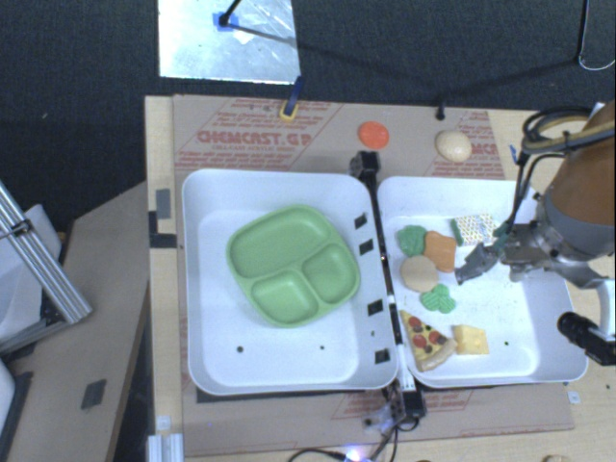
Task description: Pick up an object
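I see my pincer [469, 267] hovering in the right bin [549, 349] (white, speckled), jaws undecipherable. Toy foods lie just left: orange piece [441, 249], beige round [419, 274], green broccoli [440, 299]. Dark carpet surrounds the cardboard-topped bench [250, 128].

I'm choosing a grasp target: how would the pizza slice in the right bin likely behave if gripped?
The pizza slice lies flat and thin near the right bin's front-left corner, so fingers may struggle to get under it. It looks like a rigid toy, probably light. Flat-sided, it should slide rather than roll.
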Controlling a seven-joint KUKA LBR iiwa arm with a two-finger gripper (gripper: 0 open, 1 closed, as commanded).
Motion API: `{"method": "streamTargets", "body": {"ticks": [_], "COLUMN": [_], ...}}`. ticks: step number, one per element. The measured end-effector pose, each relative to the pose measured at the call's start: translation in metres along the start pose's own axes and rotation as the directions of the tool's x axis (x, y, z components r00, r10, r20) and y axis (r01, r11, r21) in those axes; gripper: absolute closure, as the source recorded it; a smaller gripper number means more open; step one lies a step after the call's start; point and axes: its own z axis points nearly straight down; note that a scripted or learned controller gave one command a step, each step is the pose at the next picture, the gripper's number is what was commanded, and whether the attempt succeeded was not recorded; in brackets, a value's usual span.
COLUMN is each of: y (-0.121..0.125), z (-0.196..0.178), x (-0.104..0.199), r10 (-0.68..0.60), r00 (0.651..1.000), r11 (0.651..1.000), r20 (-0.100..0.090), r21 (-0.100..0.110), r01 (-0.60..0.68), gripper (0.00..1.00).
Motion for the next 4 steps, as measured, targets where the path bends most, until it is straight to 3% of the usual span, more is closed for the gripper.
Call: {"method": "streamTargets", "body": {"ticks": [2,3,4], "y": [-0.005,-0.005,-0.004], "z": [0.087,0.149,0.153], "x": [0.002,0.002,0.001], "r10": [0.002,0.004,0.004], "r00": [1.000,1.000,1.000], "r11": [1.000,1.000,1.000], "r20": [-0.001,-0.001,0.000], "r21": [0.005,0.003,0.001], "r01": [-0.002,-0.004,-0.004], "gripper": [0.00,0.00,0.00]}}
